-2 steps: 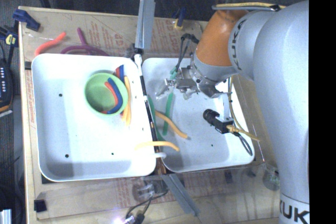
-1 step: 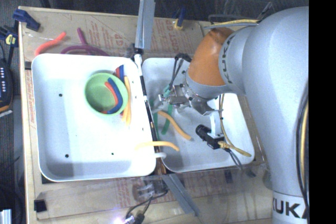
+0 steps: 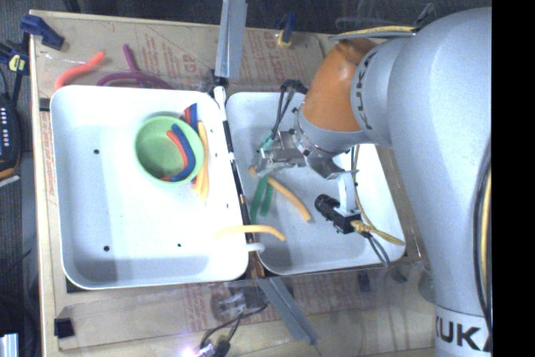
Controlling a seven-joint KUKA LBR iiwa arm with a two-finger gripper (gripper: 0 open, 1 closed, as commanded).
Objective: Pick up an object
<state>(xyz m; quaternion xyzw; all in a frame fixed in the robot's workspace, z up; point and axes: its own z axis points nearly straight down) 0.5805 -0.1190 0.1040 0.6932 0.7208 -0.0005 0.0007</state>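
The grey arm with its orange band comes in from the right and sets its claw (image 3: pixel 269 153) low over the left part of the shallow white right bin (image 3: pixel 294 251); whether the claw is spread or pressed together cannot be told from this angle, and nothing can be seen pinched in it. Just below the claw in the view lies a narrow dark green plastic piece (image 3: pixel 262 196), and just right of that piece a short curved yellow strip (image 3: pixel 291 199), both on the bin floor. Further below the claw and slightly left, a pale yellow strip (image 3: pixel 251 231) lies across the meeting rims of the two bins. Well to the claw's left, in the shallow white left bin (image 3: pixel 84 196), sits a round green bowl (image 3: pixel 160 150) with a red strip (image 3: pixel 179 145), a blue strip (image 3: pixel 191 128) and a yellow strip (image 3: pixel 201 161) along its right side. Far up and left of the claw, an orange strip (image 3: pixel 79 69) and a purple loop (image 3: pixel 134 79) lie on the brown desk (image 3: pixel 167 42).
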